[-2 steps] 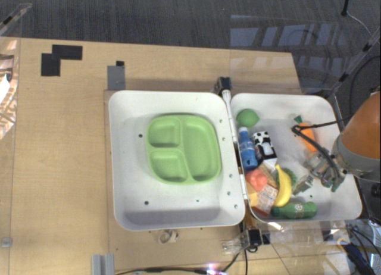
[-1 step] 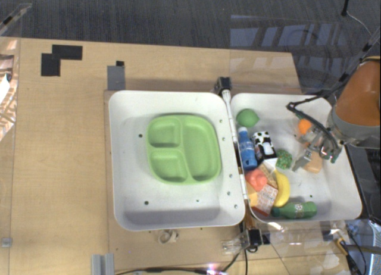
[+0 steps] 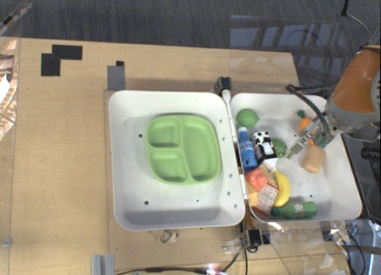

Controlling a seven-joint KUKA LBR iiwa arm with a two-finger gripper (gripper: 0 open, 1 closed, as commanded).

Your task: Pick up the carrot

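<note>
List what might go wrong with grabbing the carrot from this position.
1. The carrot lies right under the gripper, partly hidden by it, so the grab may land off-centre and miss.
2. A tan block sits close beside the gripper; it may get knocked or picked up instead.
3. The carrot is near the right bin's far side, so a nudge may push it to the wall.

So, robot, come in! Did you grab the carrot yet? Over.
Two-finger gripper low in the right white bin, finger state unclear. Small orange carrot with green top lies beside it, not seen held. Tan bread-like block close by.
</note>
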